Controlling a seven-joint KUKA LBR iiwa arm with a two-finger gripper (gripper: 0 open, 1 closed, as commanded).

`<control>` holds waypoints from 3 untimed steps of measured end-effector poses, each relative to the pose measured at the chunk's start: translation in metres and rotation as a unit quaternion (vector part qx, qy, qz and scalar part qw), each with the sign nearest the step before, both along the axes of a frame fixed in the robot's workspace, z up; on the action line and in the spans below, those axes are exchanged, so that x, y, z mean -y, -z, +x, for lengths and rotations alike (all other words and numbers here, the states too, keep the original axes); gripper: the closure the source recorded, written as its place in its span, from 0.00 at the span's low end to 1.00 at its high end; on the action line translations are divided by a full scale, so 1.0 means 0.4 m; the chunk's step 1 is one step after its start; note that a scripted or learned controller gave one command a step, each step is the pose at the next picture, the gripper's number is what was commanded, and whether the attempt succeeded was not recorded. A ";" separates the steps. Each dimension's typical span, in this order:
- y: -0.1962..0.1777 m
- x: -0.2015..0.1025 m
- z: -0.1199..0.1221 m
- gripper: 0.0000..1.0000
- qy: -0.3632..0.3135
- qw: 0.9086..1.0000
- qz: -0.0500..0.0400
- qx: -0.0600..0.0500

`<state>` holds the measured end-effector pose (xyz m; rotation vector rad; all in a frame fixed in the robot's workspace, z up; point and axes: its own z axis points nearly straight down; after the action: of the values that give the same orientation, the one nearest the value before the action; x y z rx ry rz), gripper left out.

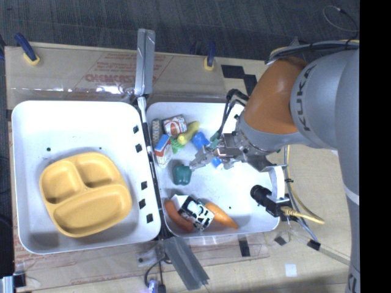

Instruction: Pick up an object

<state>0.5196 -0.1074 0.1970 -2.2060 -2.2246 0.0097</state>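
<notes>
Objects for picking lie scattered in the right bin (pixel 256 221), at the centre of the frame. Starting from the left of the frame: the left bin (pixel 36 121) is white and shallow, and holds a yellow tray (pixel 85 192) with 3 compartments, lying low in that bin. A row of black clips runs down the divide between the 2 bins.

In the right bin, at its upper left, a small cluster sits close together: a blue and white carton (pixel 162 148) near the left wall, a red and white can (pixel 175 125) above it, a yellow-green toy (pixel 185 135) just right of the can, and a blue block (pixel 200 140) further right. Below this cluster, near the middle of the bin, stands a teal cup (pixel 182 174) by itself. At the bin's lower edge lies an orange carrot (pixel 220 217), with a black and white toy (pixel 196 213) resting against its left part.

The gripper (pixel 204 159) hangs over the middle of the bin, just right of and above the teal cup and below the blue block. Whether its fingers are parted or closed cannot be told, and nothing is seen between them. To the right, the grey arm (pixel 324 102) with its orange band (pixel 276 99) fills the upper right of the frame.
</notes>
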 end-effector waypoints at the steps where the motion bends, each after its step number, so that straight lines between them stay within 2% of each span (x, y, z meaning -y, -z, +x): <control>1: 0.273 0.060 0.112 0.00 0.038 0.999 -0.001 0.001; 2: 0.273 0.060 0.111 0.00 0.038 0.999 -0.001 0.001; 3: 0.258 0.060 0.109 1.00 0.035 0.999 -0.001 -0.003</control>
<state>0.5634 -0.1314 0.0937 -2.2809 -2.1428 0.0166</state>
